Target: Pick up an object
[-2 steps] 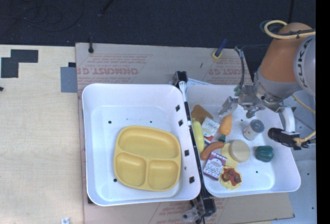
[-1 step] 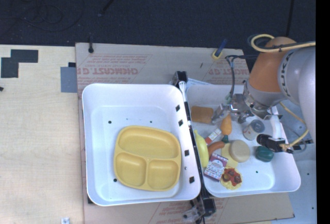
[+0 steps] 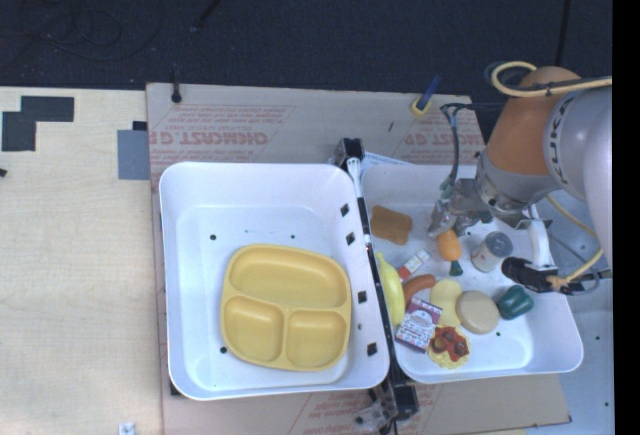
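Observation:
My gripper (image 3: 447,226) hangs low over the right bin (image 3: 545,348), near its back middle. A small orange ball (image 3: 449,245) sits just under the fingertips, touching or nearly so. Nothing shows clearly between the fingers. Around it lie a brown block (image 3: 391,223), a yellow banana (image 3: 391,290), a red-orange sausage (image 3: 419,285), a purple-and-white carton (image 3: 419,324), a tan round bun (image 3: 478,312), a pizza slice (image 3: 449,346), a dark green piece (image 3: 516,301) and a grey disc (image 3: 497,245).
The left bin (image 3: 190,223) holds a yellow three-part plate (image 3: 286,305). A black divider (image 3: 362,253) runs between the bins. The grey arm with its orange band (image 3: 522,138) comes in from the right, over the right bin's back edge. Cables trail by the wrist.

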`<state>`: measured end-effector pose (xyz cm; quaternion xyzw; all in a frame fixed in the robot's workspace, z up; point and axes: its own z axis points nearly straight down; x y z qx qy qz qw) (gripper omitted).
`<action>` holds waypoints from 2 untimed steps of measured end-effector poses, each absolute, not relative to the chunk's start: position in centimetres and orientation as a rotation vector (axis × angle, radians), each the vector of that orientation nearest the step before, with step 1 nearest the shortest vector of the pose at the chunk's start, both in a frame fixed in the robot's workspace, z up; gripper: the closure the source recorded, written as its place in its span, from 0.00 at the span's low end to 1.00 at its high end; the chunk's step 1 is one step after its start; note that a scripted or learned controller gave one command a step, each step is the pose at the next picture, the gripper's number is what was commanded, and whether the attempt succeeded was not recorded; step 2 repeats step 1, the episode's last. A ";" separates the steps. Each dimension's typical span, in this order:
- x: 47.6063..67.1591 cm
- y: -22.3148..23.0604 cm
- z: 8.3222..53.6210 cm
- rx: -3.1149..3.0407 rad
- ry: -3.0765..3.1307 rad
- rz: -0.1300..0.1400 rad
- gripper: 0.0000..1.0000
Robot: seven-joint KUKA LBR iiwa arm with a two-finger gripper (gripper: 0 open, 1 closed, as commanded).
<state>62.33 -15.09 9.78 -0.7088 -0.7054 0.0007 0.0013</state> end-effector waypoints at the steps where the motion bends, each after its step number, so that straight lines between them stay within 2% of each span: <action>1: 56.7 -6.9 18.8 -2.218 -2.221 0.002 1.00; 2: 56.7 -6.9 18.8 -2.218 -2.221 0.002 1.00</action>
